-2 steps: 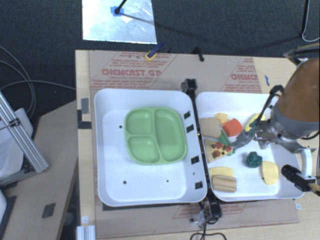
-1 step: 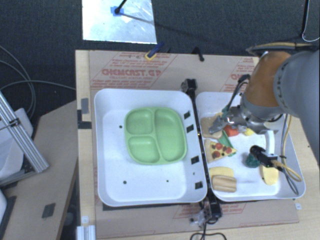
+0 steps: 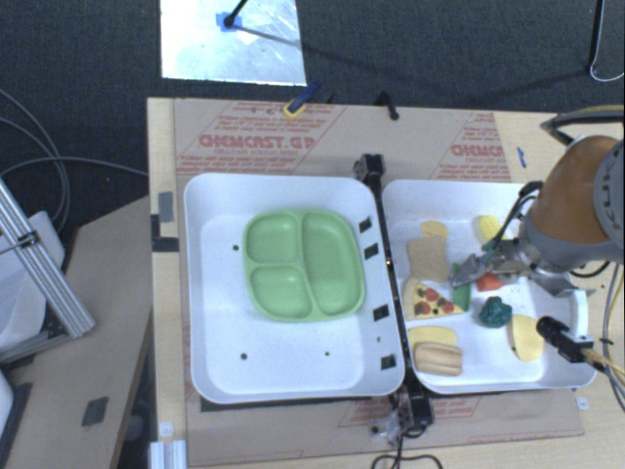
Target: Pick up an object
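Gripper [image 3: 467, 270] lowered among crowded toy food; finger state cannot be told.
Pizza slice [image 3: 434, 301] just below, red piece [image 3: 488, 283] beside: a neighbour may be nudged or wrongly caught.

Glossy green plastic tray [image 3: 301, 265], smooth white plastic bins [image 3: 210, 360], matt cardboard [image 3: 254, 135]

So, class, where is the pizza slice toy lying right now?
The pizza slice lies in the right bin, near its left wall, below the tan bread slice and above the hot dog bun.

Even, bright overhead light, glare on the foil sheet [image 3: 232, 25], soft shadows, slightly grainy focus.
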